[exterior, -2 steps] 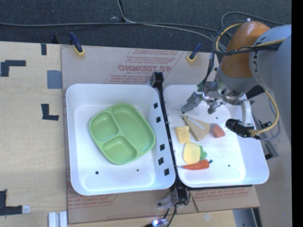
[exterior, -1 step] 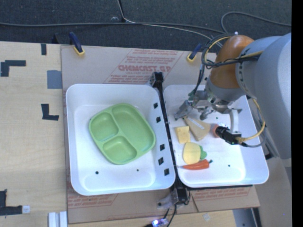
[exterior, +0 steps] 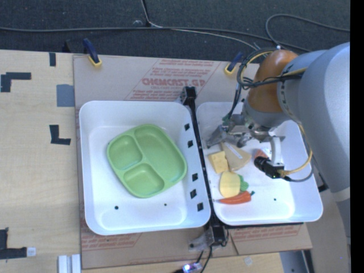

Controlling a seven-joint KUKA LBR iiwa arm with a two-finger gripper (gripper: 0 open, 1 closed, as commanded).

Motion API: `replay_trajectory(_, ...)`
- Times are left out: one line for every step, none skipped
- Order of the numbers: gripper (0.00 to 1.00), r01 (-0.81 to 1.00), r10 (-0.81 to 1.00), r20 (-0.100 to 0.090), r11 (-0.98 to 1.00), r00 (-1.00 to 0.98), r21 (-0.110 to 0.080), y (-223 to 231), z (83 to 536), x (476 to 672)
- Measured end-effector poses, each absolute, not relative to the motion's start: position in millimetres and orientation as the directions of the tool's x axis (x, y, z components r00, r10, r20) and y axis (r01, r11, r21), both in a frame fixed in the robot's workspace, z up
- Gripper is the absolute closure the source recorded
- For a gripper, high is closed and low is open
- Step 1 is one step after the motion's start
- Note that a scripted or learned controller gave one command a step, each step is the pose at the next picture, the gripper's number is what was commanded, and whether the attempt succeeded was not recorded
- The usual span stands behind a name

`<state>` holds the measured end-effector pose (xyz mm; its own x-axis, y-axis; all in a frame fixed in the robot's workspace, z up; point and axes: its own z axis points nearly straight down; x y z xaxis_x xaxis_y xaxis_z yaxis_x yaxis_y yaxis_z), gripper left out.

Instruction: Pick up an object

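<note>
My gripper [exterior: 228,143] hangs low in the right bin [exterior: 301,206], near its back left part, with its fingers spread open and nothing held between them. Just in front of it lie a pale beige piece [exterior: 236,157] and a yellow cheese wedge [exterior: 219,162]. Closer to the front sit a yellow rounded item [exterior: 229,183] with a green bit [exterior: 244,183] beside it, and a red chili pepper [exterior: 235,199]. A small orange-red piece [exterior: 260,152] peeks out beside the wrist.
The left bin [exterior: 91,152] holds a green divided plate [exterior: 147,160]. A black divider [exterior: 196,152] runs between the bins. The grey arm and orange band [exterior: 273,84] cover the right bin's back right; a black cable plug [exterior: 267,167] hangs over it.
</note>
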<state>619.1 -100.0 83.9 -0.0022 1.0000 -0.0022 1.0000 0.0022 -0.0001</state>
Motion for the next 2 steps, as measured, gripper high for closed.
replay_trajectory(1.0,1.0,1.0,-0.003,0.003,-0.003,0.002,-100,96,619.8)
replay_trajectory(1.0,1.0,1.0,0.0,0.002,-0.002,0.003,-95,145,612.2)
